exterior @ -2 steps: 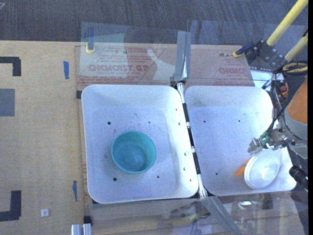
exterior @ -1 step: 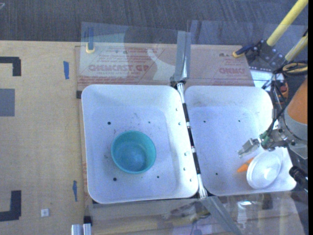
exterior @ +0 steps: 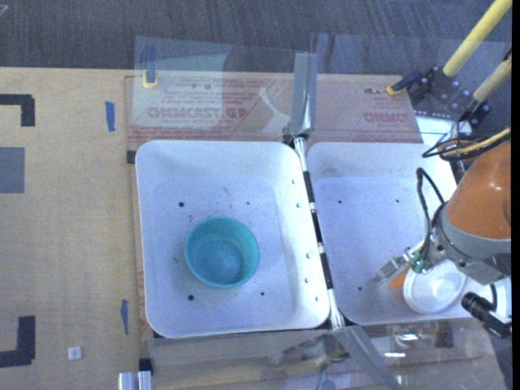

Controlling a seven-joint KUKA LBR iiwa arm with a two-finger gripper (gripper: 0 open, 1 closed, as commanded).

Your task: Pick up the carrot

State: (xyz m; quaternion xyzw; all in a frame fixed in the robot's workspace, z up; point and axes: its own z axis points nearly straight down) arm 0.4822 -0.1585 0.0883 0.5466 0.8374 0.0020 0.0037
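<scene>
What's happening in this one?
The arm has reached into the right bin from the right, with its gripper low near the bin's front right corner. A bit of orange, probably the carrot, shows right at the gripper, beside a white cup-like object. Whether it is actually gripped cannot be told. The left bin holds a teal bowl.

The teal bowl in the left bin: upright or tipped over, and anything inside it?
Upright and empty. The teal bowl sits with its round rim facing up in the left bin, and its bare inner floor shows.
</scene>
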